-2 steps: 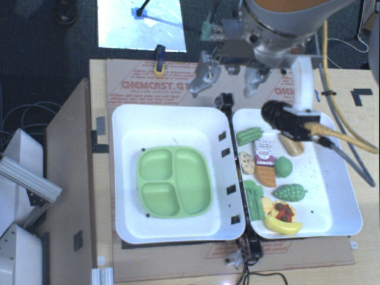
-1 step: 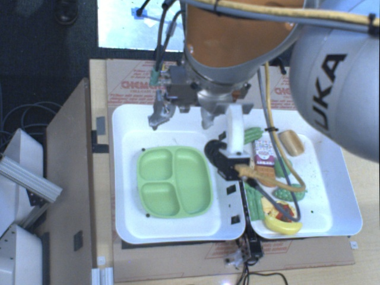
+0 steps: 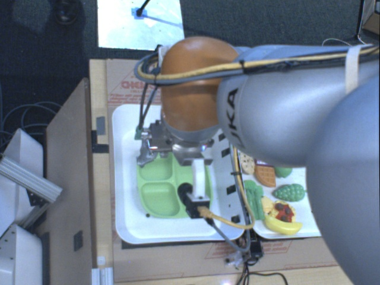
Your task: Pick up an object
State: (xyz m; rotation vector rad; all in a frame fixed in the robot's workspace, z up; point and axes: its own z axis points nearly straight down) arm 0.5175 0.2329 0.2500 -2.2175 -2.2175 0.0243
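Note:
My gripper (image 3: pixel 153 152) hangs low in the left bin (image 3: pixel 127 218), right above the back edge of a green compartment tray (image 3: pixel 155 189) that lies flat in that bin. The wide grey arm and its orange band (image 3: pixel 193 88) cover the back of both bins. In the right bin (image 3: pixel 297 234) lie several toy foods: a yellow banana (image 3: pixel 284 224), a bumpy green fruit (image 3: pixel 290 192), a brown waffle (image 3: pixel 265 176), a spotted cookie (image 3: pixel 247 164), a green bean pod (image 3: pixel 254 198) and a red-topped piece (image 3: pixel 283 210). I see nothing held in the gripper.
The bins rest on a cardboard-covered bench (image 3: pixel 127 79). A tall cardboard wall (image 3: pixel 65 177) stands along the left side. Cables (image 3: pixel 240 257) hang over the front edge between the two bins. A pale sheet (image 3: pixel 139 13) lies on the dark floor behind.

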